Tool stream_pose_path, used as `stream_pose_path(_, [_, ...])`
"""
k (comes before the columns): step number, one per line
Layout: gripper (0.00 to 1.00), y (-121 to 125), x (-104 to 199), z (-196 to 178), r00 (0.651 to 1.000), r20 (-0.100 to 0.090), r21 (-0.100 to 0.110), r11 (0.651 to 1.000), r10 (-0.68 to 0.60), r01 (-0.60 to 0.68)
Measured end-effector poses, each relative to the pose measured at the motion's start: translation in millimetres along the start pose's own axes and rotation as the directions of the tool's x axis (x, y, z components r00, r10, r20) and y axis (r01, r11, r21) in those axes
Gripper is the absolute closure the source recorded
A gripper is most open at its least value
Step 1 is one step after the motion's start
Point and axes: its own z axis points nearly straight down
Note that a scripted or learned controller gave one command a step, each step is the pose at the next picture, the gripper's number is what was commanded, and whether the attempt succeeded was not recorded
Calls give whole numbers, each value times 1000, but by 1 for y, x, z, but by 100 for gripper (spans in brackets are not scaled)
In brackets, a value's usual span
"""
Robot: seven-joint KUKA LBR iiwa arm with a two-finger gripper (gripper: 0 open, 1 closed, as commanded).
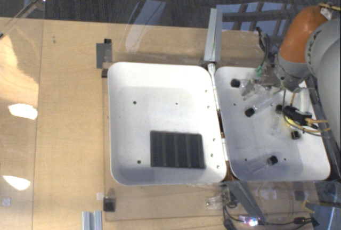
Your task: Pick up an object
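Note:
A black ribbed rectangular pad (177,149) lies flat in the left bin (122,117), towards its front. My gripper (242,98) hangs over the back of the right bin (319,170), far from the pad. Its two pale fingers end in dark tips (235,83) that stand spread apart, open, with bare bin floor between them. A small clear piece with a black end (270,161) rests near the right bin's front.
The grey arm with its orange band (298,37) reaches in from the right over the right bin's back corner. Yellow and black cables (301,120) trail along that bin's right side. A metal divider post (213,37) stands behind the gap between the bins.

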Motion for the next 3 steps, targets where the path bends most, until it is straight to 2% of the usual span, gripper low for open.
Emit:
stream_pose_path(1, [100,2,2,-12,1000,-1,-3,1000,-4,4])
stream_pose_path(2, [100,-77,-38,-52,968,2,-25,967,-252,252])
stream_pose_path(3, [100,-16,32,-104,962,2,-27,961,-274,274])
